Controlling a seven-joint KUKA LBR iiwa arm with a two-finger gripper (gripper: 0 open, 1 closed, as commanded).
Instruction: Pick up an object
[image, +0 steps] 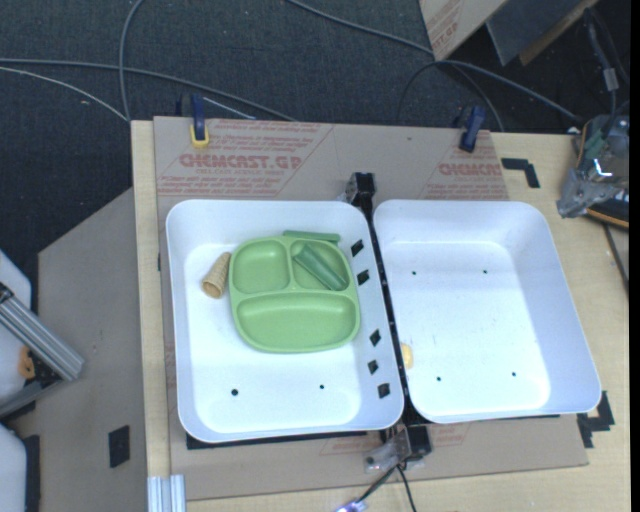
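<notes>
Far left of the arm tip (598, 165), beyond the right bin (560, 300): green plate (295, 325) in the left bin (190, 400), cone (215, 275) just beside it. Cannot tell whether grip is open or closed.

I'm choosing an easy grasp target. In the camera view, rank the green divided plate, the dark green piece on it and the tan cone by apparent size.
1. green divided plate
2. dark green piece
3. tan cone
</notes>
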